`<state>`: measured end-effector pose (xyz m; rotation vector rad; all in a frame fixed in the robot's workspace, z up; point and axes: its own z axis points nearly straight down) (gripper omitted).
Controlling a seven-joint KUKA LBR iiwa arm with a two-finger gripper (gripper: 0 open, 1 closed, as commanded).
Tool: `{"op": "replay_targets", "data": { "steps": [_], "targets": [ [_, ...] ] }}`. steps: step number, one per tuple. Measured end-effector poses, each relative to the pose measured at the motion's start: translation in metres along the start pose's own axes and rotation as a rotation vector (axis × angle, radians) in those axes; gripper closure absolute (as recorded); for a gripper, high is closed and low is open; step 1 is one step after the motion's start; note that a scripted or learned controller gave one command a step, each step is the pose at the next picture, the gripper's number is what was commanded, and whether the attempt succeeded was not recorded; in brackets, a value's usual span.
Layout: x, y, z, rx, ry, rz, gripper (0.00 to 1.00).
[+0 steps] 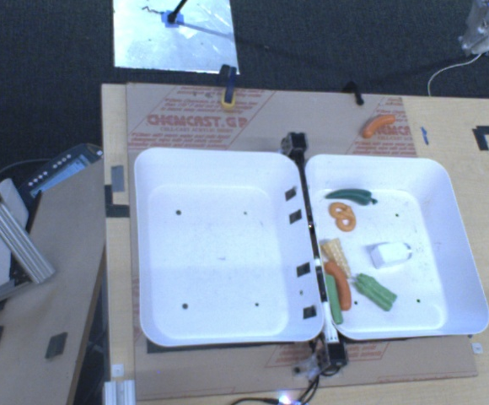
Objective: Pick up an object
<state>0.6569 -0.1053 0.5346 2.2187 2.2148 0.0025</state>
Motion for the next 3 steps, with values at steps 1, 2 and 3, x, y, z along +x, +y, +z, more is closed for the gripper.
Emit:
{"op": "replay_targets", "data": {
  "steps": [1, 2, 3],
  "targets": [
    [0.017, 0.011, 0.111, 0.012, 0.005, -0.006, 1.0],
    [0.063, 0.008, 0.264, 0.019, 0.007, -0.009, 1.0],
    [0.115, -0.011, 0.355, 0.012, 0.006, -0.009, 1.0]
  ]
}}
